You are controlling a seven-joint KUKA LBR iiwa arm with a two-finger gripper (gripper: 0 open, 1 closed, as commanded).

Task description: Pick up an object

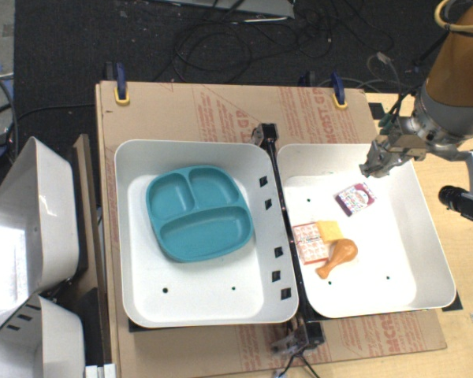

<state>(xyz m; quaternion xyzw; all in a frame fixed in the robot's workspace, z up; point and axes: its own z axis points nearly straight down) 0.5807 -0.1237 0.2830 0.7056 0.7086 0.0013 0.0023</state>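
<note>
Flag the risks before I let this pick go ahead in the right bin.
1. The orange drumstick toy, yellow block and red-printed packet lie touching in a cluster, so a grasp there may catch two items or push one aside.
2. The gripper sits near the right bin's far wall; a straight descent could clip the rim.
3. The small purple packet lies flat and may slip.

The arm [457, 61] is cut off by the right and top edges; behind the gripper [376, 164] its finger gap cannot be made out, and print on the small packet [355, 198] just below it is unreadable
</note>
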